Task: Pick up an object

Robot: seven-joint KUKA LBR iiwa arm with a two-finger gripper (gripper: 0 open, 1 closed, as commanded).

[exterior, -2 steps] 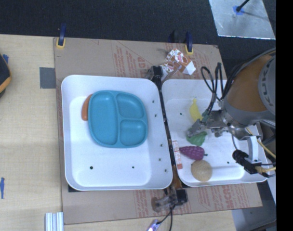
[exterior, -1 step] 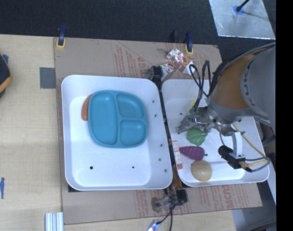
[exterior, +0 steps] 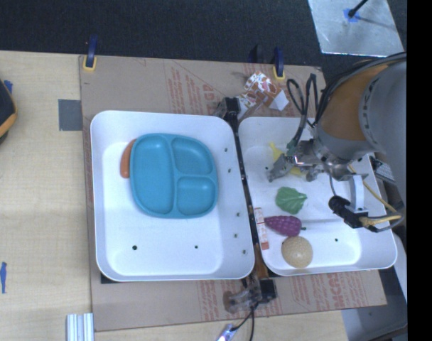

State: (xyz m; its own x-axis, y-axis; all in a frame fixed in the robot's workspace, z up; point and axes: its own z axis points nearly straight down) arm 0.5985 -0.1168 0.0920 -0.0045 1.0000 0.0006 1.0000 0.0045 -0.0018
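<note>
From above, the arm enters from the right and bends down over the far part of the right bin. Its grey body and orange band cover the bin's far right corner. The jaws point to the left and hang low over the bin floor, in the far half. I cannot tell if they are open or closed, and I see nothing clearly between them. Black cables loop above the wrist.

A small yellow piece lies just beside the jaws, on the far side. A green leafy toy lies near the jaws, toward the near side, apart from them. Nearer still there is a purple toy, long and bumpy, close to the bin's left wall. A round beige ball lies just beside it, at the near edge.

The left bin holds a blue divided plate with three compartments. An orange object shows at the plate's left edge, partly hidden under it.

Both bins stand on cardboard on the worktop.
</note>
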